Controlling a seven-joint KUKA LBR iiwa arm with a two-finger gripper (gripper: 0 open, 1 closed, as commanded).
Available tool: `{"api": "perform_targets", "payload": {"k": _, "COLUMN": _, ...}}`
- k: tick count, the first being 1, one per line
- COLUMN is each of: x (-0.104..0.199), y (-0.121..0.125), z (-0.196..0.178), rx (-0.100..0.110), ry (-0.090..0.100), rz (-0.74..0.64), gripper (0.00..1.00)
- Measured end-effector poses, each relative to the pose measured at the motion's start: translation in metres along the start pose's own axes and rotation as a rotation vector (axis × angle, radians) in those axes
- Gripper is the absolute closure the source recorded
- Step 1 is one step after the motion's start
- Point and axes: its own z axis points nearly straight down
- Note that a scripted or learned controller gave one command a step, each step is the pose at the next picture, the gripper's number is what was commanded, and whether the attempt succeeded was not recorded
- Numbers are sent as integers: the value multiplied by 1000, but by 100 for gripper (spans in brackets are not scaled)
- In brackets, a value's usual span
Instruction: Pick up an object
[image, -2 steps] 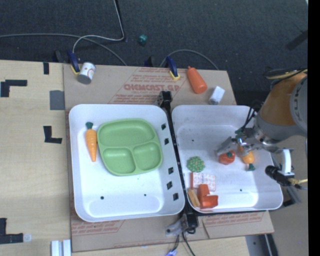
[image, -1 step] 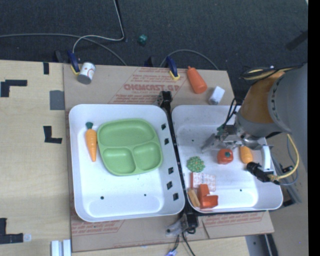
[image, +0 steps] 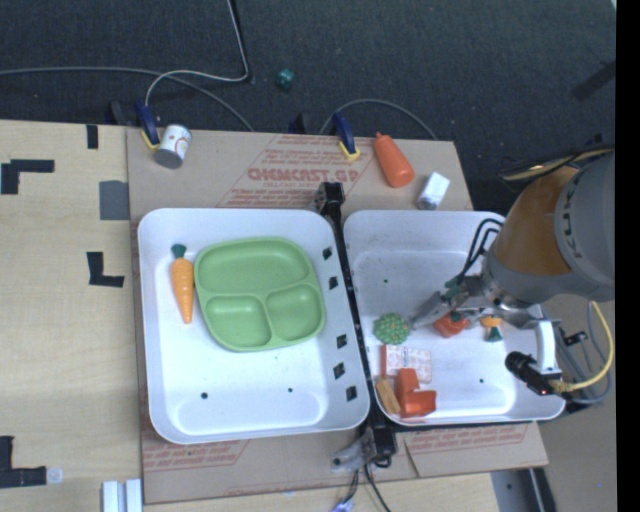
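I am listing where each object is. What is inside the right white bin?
In the right bin: a green broccoli-like toy, a red-printed white card, an orange-red block, and small orange pieces beside the gripper. The arm covers the bin's right side.

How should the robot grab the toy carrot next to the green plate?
Probably from straight above, pinching the carrot across its thick orange middle. It lies flat, lengthwise along the left bin's floor, leaf end up-picture, with the green plate close on one side, so fingers must slip between them.
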Motion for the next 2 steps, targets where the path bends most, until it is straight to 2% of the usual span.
{"api": "perform_targets", "payload": {"k": 1, "x": 0, "y": 1, "z": -10, "rx": -1, "ry": 0, "rz": 0, "gripper": 100}}
{"api": "perform_targets", "payload": {"k": 2, "x": 55, "y": 12, "z": -161, "rx": 4, "ry": 3, "rz": -1, "gripper": 100}}
